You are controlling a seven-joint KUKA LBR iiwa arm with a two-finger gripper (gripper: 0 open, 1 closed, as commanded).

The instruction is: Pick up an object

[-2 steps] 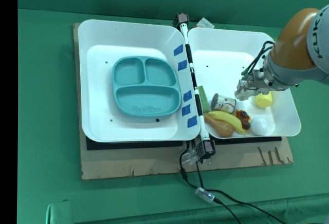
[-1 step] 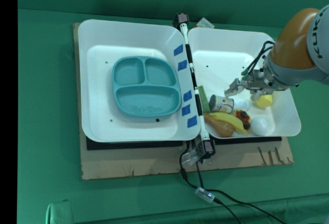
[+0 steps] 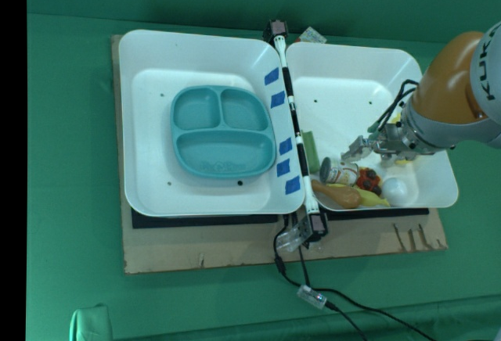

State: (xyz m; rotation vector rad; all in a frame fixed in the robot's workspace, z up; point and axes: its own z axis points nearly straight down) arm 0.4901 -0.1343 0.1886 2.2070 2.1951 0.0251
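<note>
Objects to pick: a small group lies in the near corner of the right bin, toward the divider between the bins.
Items in the group: one small can lying on its side, one orange-brown piece like a carrot or bread, one yellow piece, one small red and dark item, one white ball, and one green stick lying along the bin wall.
Contact between items: the can, the orange-brown piece and the red item lie close together, some touching; the exact edges are hard to see.
Left bin: it holds one teal plate with three compartments, and nothing lies in the compartments.
Bins: two, side by side on the green surface, with four blue tape marks on the left bin's right wall.
End effector: it is over the right bin, just above the can; its fingers look spread and nothing is between them.
</note>
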